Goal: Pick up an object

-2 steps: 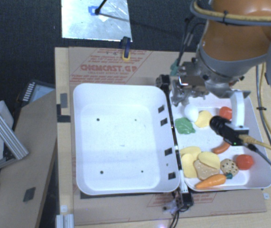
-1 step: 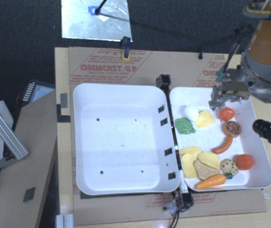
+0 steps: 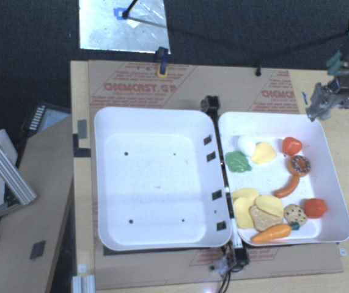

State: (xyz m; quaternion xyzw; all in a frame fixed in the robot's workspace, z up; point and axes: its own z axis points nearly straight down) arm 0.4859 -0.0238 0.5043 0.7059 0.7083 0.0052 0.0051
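The right bin [image 3: 336, 182] holds several toy foods: a white egg [image 3: 246, 144], a yellow piece [image 3: 263, 153], a green leaf [image 3: 238, 162], a red tomato [image 3: 292, 145], a donut [image 3: 299, 165], a sausage [image 3: 286, 187], a second red tomato [image 3: 315, 208], a cookie [image 3: 294, 213], a carrot [image 3: 272, 233] and yellow and tan slices [image 3: 257, 207]. My gripper [image 3: 316, 107] hangs at the upper right, above the bin's far right corner and apart from all the foods. Nothing shows between its fingers.
The left bin [image 3: 156, 176] lies beside the right one, joined by a black clamp strip [image 3: 218, 170]. Both rest on a cardboard sheet [image 3: 180, 81]. A shiny metal plate [image 3: 124, 16] lies beyond the bench, and an aluminium rail [image 3: 3, 170] stands at far left.
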